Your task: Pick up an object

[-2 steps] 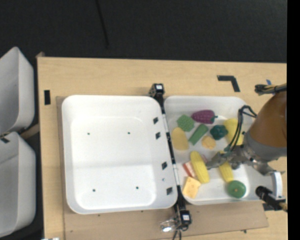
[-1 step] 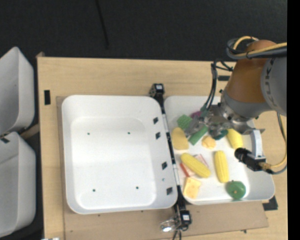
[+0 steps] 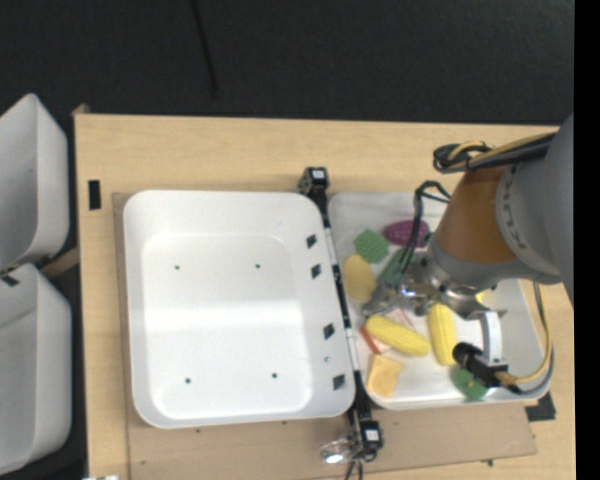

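Bench (image 3: 210, 148): flat, pale wood-toned board with a matte face, carrying 2 shallow white bins side by side.
Clips (image 3: 365, 433): small black fittings sit at both ends of the seam between the bins, with more along the seam itself.
Left bin (image 3: 220, 308): smooth white plastic, rounded corners, low walls; a few small dark dots mark its floor.
Right bin (image 3: 420, 396): same white plastic and shallow form; it holds the task's objects, all gathered in its near and middle parts.
Wedge (image 3: 384, 376): pale yellow block with flat faces, closest to the near wall.
Green piece (image 3: 472, 386): small rounded lump at the near right corner, partly covered by a black fitting.
Corn cobs: 2 yellow, bumpy, elongated pieces; one (image 3: 397, 336) lies slantwise, the other (image 3: 441, 333) stands more lengthwise just beside it.
Yellow lump (image 3: 358, 274): smooth, rounded, close to the seam.
Green leaf shape (image 3: 371, 245): flat, with ragged edges, just beyond the yellow lump.
Purple piece (image 3: 406, 232): oval, dull, farthest of the objects.
Gripper (image 3: 408, 294): metallic, low over the middle of the right bin among the objects; jaw state cannot be told.
Arm (image 3: 490, 218): grey shell with a glossy orange band, black cables looped around it.
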Controlling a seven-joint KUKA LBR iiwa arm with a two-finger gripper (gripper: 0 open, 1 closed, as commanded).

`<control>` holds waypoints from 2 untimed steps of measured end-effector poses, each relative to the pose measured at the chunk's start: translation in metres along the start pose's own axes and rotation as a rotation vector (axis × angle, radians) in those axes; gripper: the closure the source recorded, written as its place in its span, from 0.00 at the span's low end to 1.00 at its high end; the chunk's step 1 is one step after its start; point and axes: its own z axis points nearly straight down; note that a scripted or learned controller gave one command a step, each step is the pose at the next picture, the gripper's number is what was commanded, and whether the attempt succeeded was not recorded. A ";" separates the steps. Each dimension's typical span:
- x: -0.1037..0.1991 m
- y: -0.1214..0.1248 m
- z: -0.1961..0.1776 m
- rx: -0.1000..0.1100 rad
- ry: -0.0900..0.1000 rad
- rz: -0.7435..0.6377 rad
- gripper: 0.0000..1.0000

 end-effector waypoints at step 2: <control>-0.114 -0.013 -0.004 -0.003 0.001 -0.001 0.00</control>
